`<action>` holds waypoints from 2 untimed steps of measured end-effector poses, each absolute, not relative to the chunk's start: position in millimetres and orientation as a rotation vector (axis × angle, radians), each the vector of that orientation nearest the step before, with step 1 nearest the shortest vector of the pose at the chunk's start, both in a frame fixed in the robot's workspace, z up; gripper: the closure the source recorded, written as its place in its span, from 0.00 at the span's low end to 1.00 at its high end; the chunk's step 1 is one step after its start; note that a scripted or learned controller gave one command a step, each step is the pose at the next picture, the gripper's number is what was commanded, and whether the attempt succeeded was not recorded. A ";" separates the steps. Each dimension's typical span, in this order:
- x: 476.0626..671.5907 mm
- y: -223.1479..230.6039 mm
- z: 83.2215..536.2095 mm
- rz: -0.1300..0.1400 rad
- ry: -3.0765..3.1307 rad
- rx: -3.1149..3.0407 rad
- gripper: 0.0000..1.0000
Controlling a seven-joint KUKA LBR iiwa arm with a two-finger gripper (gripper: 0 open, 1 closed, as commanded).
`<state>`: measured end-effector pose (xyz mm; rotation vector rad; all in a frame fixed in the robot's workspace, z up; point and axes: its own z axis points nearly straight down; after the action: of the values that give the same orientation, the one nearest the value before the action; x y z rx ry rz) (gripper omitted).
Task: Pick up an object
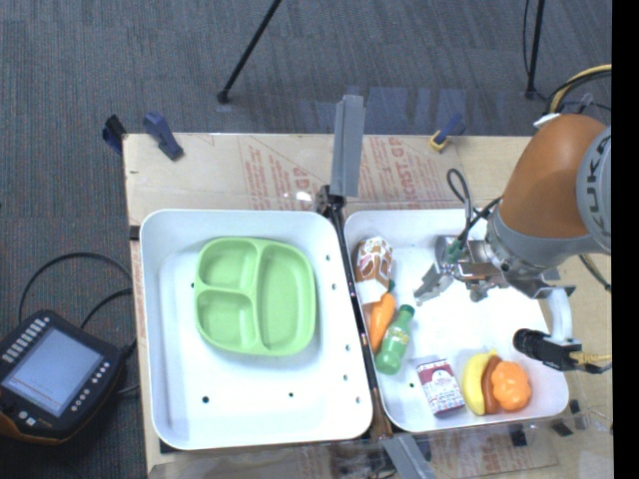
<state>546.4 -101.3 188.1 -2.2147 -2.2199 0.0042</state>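
My tool [431,289], fingers apart and empty right of center, could nudge the green bottle [395,338] against the carrot [380,317].

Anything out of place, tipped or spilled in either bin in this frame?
Nothing stands out. The green tray lies flat in the left bin. Bread, carrot, green bottle, small box and fruit lie loose in the right bin, nothing spilled.

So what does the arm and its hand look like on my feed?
The arm has a rounded orange band over a grey wrist, with dark lettering on its grey shell. Black cables loop beside it. The hand is grey metal with thin fingers and a small green part.
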 end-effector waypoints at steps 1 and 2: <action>576.0 -108.0 86.0 0.003 -2.313 -2.119 0.00; 575.5 -109.2 94.8 0.003 -2.304 -2.126 1.00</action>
<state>575.5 -109.2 94.8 -2.1257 -2.3039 0.0033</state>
